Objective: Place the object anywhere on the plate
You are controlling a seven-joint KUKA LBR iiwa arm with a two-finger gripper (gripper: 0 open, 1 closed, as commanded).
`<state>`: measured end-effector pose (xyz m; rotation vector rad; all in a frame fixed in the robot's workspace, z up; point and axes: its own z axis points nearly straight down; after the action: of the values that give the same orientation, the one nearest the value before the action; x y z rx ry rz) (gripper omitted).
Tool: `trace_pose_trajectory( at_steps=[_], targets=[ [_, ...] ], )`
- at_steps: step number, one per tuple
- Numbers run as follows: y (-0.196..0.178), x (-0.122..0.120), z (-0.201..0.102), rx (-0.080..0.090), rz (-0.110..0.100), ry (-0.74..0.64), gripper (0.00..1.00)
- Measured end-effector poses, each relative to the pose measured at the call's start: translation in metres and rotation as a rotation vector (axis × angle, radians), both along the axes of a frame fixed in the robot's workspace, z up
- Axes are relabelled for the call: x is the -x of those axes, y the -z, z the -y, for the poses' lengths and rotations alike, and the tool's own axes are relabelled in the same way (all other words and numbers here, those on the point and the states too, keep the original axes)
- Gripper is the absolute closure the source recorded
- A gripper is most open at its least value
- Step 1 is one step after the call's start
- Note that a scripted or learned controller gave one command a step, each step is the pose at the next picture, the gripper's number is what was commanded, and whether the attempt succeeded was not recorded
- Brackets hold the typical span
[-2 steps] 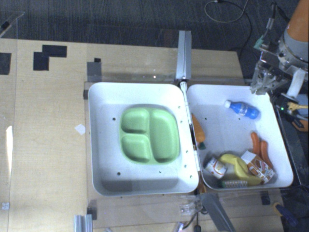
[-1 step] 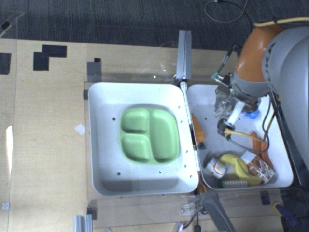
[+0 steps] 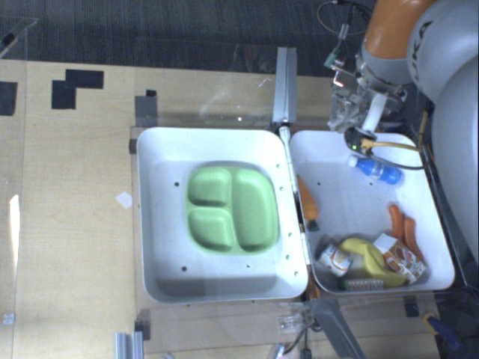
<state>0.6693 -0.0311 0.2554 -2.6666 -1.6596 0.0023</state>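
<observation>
The green plate (image 3: 232,208) sits in the left bin (image 3: 153,223). Right of the plate, the gripper (image 3: 358,122) hangs over the right bin (image 3: 337,193); I cannot tell whether it is open or closed. The blue bottle (image 3: 378,170), probably the target, lies just nearside of the gripper, its long axis pointing away from the plate.

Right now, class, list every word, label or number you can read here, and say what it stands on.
No text is legible.
Printed packet in the right bin: too blurred to read.
Printed carton beside the banana: too blurred to read.
</observation>
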Motion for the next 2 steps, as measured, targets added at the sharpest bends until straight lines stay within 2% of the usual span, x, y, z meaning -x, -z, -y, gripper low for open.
trace_pose_trajectory(
  at_steps=[1,2],
  targets=[
    [0.059,0.079,0.014,0.000,-0.003,0.015,1.00],
    [0.024,0.014,-0.003,0.000,0.001,-0.072,1.00]
  ],
)
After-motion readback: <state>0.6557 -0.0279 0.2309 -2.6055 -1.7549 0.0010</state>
